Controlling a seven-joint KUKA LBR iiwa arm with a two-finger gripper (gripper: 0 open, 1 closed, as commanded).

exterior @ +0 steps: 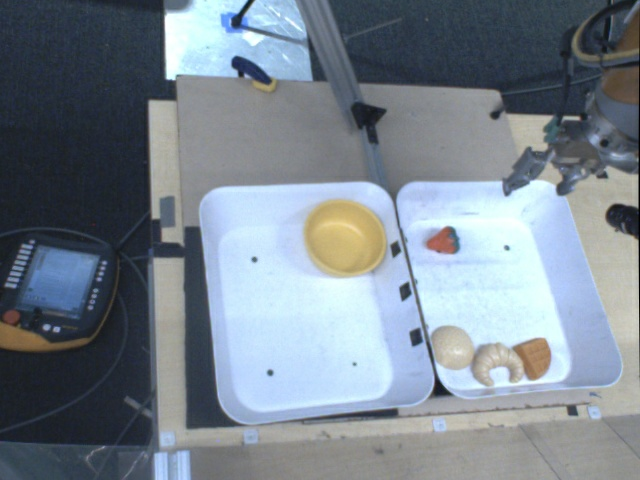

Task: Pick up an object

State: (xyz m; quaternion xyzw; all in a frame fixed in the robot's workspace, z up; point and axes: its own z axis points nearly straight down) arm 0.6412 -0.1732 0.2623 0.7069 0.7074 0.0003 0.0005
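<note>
My gripper (540,180) hangs over the far right corner of the right bin (585,268), its two fingers spread open with nothing between them. A red strawberry (443,239) lies in the far left part of that bin, well to the left of the gripper. Along the bin's near edge sit a pale round bun (452,346), a croissant (498,363) and an orange-brown bread piece (533,357). In the left bin (240,318) a yellow bowl (345,237) rests upright near the far right corner.
A metal pole (335,58) slants across the brown board behind the bins. A teach pendant (52,288) lies on the floor at the left. A blue and yellow clamp (252,72) sits at the board's far edge.
</note>
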